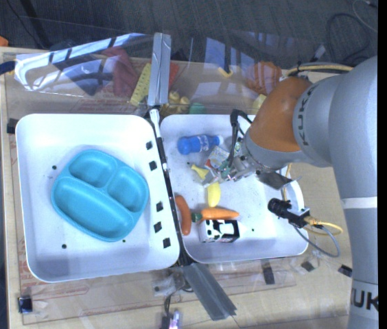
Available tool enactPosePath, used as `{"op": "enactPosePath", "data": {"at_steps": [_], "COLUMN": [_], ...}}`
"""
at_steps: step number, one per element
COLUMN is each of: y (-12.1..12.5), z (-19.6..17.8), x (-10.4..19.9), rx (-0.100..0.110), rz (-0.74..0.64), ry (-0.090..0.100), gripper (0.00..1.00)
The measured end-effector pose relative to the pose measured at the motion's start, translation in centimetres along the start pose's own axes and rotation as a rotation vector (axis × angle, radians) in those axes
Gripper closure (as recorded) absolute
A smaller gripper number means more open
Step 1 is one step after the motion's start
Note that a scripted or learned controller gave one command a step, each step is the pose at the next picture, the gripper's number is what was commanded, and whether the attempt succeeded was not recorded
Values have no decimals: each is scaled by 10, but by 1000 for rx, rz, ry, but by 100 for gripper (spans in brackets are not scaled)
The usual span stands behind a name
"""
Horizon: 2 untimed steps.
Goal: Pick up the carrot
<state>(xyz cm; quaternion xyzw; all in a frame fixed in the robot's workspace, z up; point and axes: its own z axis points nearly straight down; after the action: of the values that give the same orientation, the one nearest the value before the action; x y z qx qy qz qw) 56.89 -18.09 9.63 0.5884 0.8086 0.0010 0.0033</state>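
Gripper [226, 170] mid right bin [276, 249], finger state impossible to tell, short of carrot [219, 213] near front edge, ungrasped.

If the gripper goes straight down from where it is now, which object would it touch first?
Probably the yellow item, which lies just below the gripper in the right bin. The carrot is further toward the front. Depth is unclear from this slanted view.

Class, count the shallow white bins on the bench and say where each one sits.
2. The left bin holds a blue divided plate; the right bin holds the carrot and other small items.
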Motion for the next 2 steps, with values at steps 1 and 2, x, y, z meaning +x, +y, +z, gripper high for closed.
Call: {"op": "enactPosePath", "data": {"at_steps": [1,2], "y": [-69,-89], "z": [-1,-2], "x": [-9,-2], "rx": [-4,-12], "rz": [241,396], "ry": [-1,-4], "gripper": [100,100]}}
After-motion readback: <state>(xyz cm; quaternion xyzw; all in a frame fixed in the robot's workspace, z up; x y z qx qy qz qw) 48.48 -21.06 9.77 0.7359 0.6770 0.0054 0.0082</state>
